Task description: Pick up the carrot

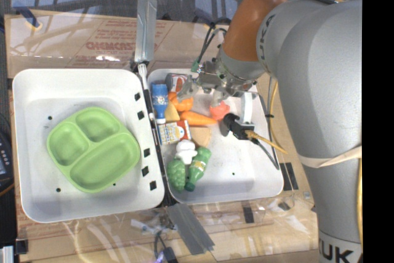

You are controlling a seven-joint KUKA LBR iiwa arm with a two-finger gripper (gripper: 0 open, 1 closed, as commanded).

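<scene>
The carrot (198,118) is a long orange piece lying on its side in the upper middle of the right bin (246,177), pointing right. My gripper (213,91) hangs just above and behind it, over the far part of that bin, under the grey wrist with the orange band. A salmon-red piece (218,111) sits right beside the carrot's tip, below the gripper. The wrist hides how the fingers stand, and nothing is seen held.
Crowded along the right bin's left side are a blue bottle (159,98), a yellow wedge (172,113), a small carton (172,132), a white piece (184,148), green grapes (176,173) and a green bottle (196,166). The left bin (37,89) holds a green divided plate (92,148).
</scene>
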